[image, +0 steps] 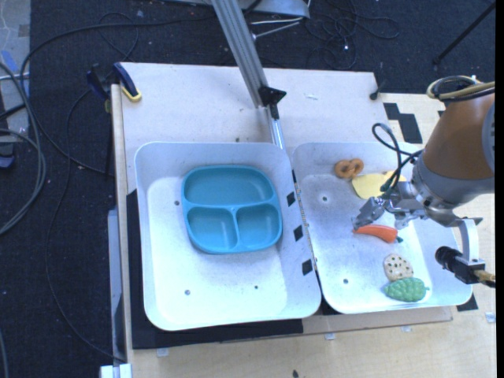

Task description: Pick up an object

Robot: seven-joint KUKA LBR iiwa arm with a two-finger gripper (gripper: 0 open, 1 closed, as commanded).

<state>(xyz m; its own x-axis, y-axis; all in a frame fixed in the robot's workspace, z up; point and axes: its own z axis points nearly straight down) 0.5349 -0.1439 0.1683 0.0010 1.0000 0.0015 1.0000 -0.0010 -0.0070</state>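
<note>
Pincer (pixel 372 213) hangs low over the right bin, carrot (pixel 376 231) just at its six o'clock, lying three-to-nine; can't tell its grip state

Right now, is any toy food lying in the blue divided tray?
No. The blue divided tray sits in the left bin; the pretzel and carrot lie in the right bin.

- Pale bench (pixel 205 101) (light board top) bears two shallow white bins side by side.
- Left bin (pixel 157 282) and right bin (pixel 331 266) touch along their inner edges.
</note>
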